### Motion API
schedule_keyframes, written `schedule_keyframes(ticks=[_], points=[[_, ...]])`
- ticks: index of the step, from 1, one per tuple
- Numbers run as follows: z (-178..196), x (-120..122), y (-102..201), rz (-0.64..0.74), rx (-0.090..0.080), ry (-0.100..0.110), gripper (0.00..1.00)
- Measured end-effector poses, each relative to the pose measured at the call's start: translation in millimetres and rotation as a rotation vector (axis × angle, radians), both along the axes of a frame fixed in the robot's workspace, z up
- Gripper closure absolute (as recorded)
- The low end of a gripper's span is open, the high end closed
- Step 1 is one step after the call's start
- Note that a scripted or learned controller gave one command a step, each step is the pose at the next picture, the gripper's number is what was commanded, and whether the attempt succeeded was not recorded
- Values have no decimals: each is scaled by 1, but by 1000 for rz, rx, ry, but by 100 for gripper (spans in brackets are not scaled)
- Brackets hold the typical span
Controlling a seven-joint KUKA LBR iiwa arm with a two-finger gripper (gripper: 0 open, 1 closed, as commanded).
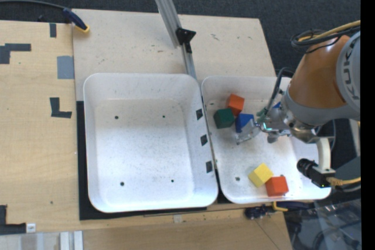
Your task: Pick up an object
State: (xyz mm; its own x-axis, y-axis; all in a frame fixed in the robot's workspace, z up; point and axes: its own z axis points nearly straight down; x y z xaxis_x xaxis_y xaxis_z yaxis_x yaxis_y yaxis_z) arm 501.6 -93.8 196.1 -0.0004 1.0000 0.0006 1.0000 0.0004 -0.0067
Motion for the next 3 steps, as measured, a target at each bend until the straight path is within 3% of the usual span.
schedule_keyframes(ticks=[1,3], points=[[2,1,0,1,0,-5,0],[-106,-2,4,0,-1,-3,0]])
